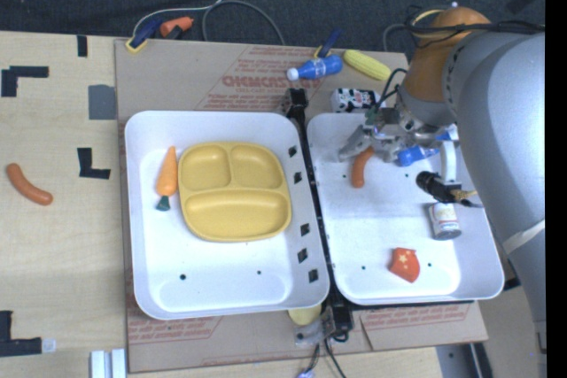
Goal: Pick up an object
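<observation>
Grey metal fingers of the two-finger gripper [365,146] are reaching down into the right-hand shallow white bin [354,270], near its far left part, and an orange sausage-shaped toy [359,169] is sitting right at their tips; its upper end is lying between or just under the fingertips, but whether they are actually clamping it or merely touching it cannot be told from this slant. That toy's long axis is running roughly up and down in the view, tilted slightly, with its top end pointing toward the gripper and its lower end pointing toward the bin's near side. Sharing the same bin are a red wedge-shaped block with a yellow mark [404,264] lying near the front wall, a small silver cylindrical can [444,220] resting by the right side, and a blue plastic piece [413,157] sitting just beside the wrist. In the left-hand white bin [221,297] a yellow three-compartment plastic plate [235,191] is lying flat, with an orange toy carrot [166,174] lying just beside its left edge, pointing lengthwise away from the camera.
</observation>
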Controlling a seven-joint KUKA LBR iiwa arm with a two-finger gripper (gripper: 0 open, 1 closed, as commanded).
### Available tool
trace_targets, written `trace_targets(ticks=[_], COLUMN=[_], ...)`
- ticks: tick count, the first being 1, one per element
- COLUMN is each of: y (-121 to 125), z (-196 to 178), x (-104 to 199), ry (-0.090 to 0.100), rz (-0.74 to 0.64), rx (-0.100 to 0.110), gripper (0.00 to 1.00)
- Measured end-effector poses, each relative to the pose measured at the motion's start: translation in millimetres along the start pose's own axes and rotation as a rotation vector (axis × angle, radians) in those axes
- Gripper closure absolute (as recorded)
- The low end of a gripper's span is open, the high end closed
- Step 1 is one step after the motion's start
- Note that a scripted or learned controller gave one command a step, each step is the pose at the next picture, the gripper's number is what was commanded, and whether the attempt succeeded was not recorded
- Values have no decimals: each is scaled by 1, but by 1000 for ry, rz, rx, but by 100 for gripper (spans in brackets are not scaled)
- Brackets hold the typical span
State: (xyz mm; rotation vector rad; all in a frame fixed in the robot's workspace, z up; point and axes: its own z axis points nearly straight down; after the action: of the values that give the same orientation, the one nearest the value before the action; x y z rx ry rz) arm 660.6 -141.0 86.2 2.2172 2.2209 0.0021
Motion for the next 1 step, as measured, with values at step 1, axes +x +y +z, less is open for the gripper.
trace_targets(ticks=[1], y=[0], z=[-10], x=[0], ry=[-4], rz=[-2], rx=[0], gripper=[100])
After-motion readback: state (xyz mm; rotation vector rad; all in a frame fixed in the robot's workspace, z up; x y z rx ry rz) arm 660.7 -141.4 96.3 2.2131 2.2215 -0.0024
